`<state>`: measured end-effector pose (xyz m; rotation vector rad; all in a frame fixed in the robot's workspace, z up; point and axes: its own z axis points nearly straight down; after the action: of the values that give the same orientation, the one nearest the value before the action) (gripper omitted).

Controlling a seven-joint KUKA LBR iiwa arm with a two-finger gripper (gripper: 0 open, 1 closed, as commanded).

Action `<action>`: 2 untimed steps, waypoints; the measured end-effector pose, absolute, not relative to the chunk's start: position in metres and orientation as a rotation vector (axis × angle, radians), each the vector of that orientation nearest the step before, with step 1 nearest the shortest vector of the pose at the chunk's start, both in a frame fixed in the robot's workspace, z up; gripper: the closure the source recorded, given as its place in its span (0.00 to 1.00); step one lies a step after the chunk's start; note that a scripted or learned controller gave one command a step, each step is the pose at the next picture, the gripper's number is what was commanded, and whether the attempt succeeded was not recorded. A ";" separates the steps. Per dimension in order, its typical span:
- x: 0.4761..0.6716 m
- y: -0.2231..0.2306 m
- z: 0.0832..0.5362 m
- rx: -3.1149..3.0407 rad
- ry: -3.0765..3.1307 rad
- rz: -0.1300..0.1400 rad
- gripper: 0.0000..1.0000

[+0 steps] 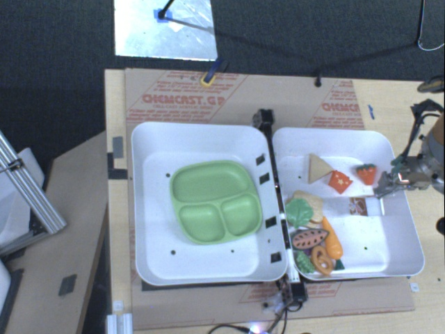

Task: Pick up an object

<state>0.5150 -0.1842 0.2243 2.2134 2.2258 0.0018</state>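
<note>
A wooden bench (115, 207) seen from above carries two shallow white bins side by side on a sheet of brown cardboard (184, 97).

The left bin (149, 152) holds a pale green divided plate (214, 202) with one large compartment at the back and two smaller ones at the front. The plate lies flat near the middle of the bin.

A row of black clips (268, 179) runs along the seam where the two bins meet.

The right bin (368, 245) holds a scatter of toy food. Near its back lies a tan wedge (318, 168) shaped like a slice of bread or cheese. Just to the right of it sits a small orange-red block (339, 181), and beyond that a red tomato-like piece (366, 173) with a green top. Along the bin's left wall and front corner is a close cluster: a pale round piece (311, 202), a green leafy piece (299, 213), a dark brown oval piece (309, 239), an orange carrot (332, 241) and an orange ring (321, 260). A small printed card (358, 206) lies flat toward the middle.

At the right edge, the gripper (386, 184) reaches over the bin's right rim, near the tomato-like piece but apart from it. Whether its jaws are apart or together cannot be told.
</note>
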 end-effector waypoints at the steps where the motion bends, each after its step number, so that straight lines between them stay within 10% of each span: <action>1: 0.535 -0.132 0.216 2.210 2.232 0.004 1.00; 2: 0.557 -0.085 0.228 2.209 2.232 0.006 1.00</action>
<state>0.5573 -0.0851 0.2283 2.2089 2.2323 0.0056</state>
